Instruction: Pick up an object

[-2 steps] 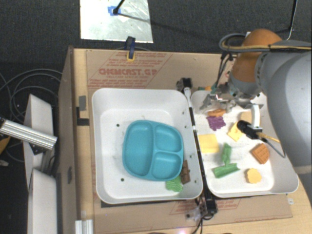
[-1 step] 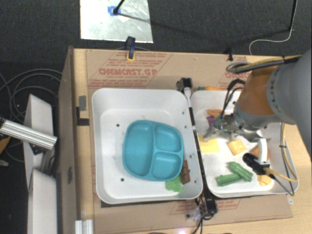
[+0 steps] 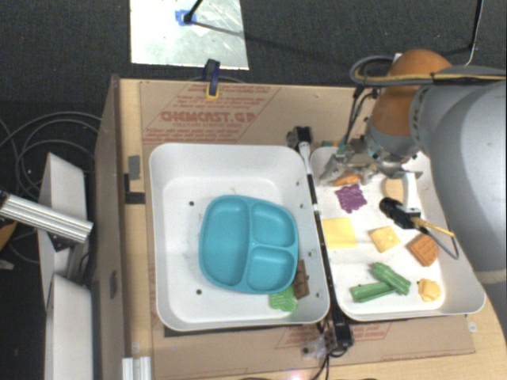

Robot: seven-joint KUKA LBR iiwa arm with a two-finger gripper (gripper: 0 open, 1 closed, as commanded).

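Jaws: low over the far corner of the right bin, close to the wall it shares with the left bin. From this slant I cannot tell whether they are spread or pressed together, and nothing shows pinched in them.
Arm: comes in over the right bin's far side and hides part of that corner.
Likeliest target: the small orange piece, just on the camera side of the jaws. It is so close that I cannot tell whether it touches them.
Next nearest: the purple piece, a little further from the jaws toward the camera, just beside the orange piece.
Further off: the yellow slice, tan cracker, brown waffle, green pieces and small yellow lump, all well apart from the jaws toward the front rim.
Across the wall from the jaws: the teal plate in the left bin, a poor choice from here.
Step in hand: judged to be settling the jaws on a thing, with no lift yet.
Doing it well: centre the jaws over the orange piece so it lies between them, not under one tip. Descend straight to the bin floor, since the piece looks flat and may slide. Keep clear of the nearby wall and the purple piece, and close fully before rising.
Risk: the jaws come up with nothing, or two things get nudged together.
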